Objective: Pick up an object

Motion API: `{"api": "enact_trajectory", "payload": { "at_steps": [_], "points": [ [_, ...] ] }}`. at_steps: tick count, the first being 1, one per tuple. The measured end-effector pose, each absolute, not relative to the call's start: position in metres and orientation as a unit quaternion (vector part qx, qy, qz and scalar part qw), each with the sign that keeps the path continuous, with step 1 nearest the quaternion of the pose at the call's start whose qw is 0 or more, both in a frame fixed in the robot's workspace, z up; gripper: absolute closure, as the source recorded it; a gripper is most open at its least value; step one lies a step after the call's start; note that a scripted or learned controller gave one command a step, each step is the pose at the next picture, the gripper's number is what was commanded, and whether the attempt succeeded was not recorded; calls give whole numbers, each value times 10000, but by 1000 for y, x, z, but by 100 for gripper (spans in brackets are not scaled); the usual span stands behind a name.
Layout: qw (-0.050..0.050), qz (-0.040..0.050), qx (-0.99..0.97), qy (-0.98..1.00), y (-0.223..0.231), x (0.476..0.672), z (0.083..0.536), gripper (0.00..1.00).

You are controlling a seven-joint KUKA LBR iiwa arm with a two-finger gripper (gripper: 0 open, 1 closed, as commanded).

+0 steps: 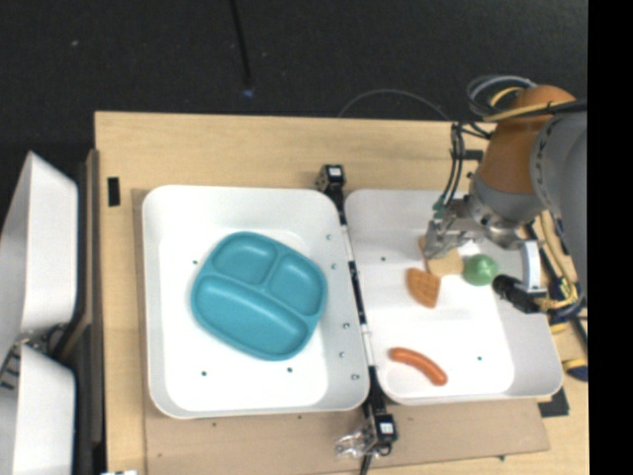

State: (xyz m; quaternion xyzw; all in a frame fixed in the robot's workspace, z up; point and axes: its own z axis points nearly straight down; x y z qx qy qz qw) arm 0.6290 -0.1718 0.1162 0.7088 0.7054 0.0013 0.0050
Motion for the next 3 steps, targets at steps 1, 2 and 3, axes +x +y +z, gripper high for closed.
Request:
{"api": "enact_trajectory", "payload": {
  "at_steps": [1,2,3],
  "points": [
    [23,18,7073,7069,-181,626,169,100],
    [40,25,7060,7082,-183,630,234,100],
    [14,11,7056,7086,-183,631,238,100]
  ]
}}
